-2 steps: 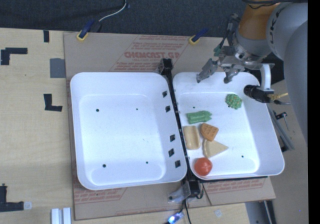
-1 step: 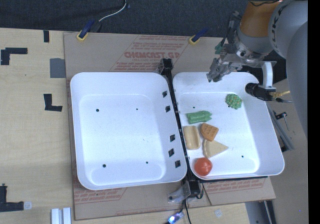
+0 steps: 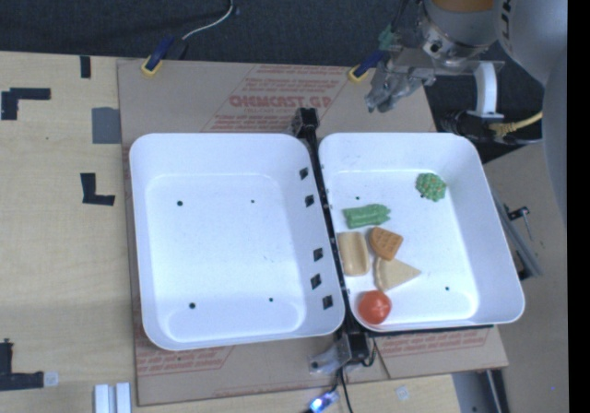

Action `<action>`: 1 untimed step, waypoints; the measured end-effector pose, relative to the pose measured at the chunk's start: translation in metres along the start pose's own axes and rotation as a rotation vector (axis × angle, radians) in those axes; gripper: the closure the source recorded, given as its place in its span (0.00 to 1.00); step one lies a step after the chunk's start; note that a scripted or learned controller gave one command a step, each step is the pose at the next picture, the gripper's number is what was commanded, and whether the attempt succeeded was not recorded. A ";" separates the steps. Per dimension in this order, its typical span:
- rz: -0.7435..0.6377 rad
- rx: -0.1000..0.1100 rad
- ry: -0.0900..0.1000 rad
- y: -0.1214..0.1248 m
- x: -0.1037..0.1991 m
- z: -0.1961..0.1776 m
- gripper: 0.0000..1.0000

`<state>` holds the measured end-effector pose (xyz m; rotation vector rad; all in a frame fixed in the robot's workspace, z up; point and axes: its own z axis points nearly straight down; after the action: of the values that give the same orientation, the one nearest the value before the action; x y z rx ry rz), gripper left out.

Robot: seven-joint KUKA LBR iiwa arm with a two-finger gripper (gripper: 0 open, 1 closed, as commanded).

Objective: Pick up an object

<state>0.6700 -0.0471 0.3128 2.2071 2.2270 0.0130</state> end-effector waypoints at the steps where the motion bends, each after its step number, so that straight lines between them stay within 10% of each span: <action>1: 0.007 -0.004 -0.004 0.000 -0.018 -0.123 1.00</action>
<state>0.6691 -0.0650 0.4358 2.2106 2.2156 0.0134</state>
